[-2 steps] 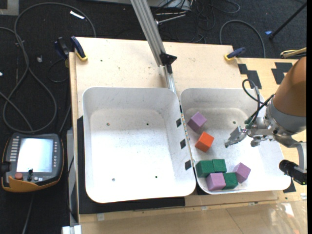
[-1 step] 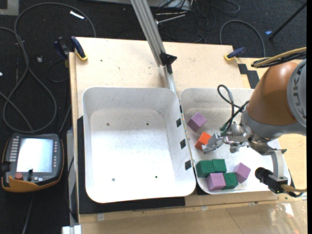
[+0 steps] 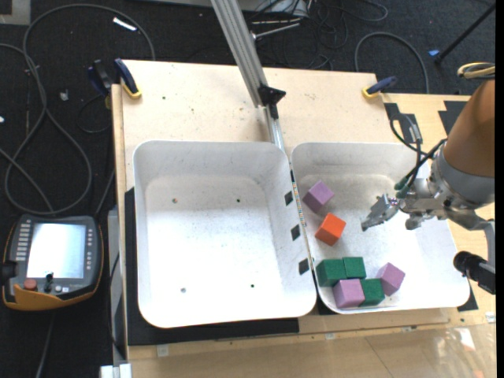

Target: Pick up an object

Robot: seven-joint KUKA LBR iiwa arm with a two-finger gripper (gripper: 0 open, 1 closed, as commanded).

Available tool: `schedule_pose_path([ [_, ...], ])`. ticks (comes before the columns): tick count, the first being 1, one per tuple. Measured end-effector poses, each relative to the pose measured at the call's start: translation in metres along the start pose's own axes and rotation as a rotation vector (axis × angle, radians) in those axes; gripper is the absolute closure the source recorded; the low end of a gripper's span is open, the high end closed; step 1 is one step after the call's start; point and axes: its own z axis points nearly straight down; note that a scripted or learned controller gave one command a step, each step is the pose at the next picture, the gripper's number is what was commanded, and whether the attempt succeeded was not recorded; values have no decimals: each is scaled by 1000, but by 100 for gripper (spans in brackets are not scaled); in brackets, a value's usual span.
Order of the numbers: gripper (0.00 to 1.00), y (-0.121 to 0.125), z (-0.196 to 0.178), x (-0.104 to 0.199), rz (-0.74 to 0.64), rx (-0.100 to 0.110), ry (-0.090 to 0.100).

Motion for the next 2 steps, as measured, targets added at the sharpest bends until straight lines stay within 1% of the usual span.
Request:
schedule_pose_path([
  [1,0,15,65,31,-7,13,5],
  [2,0,31,118,-14,1,11,2],
])
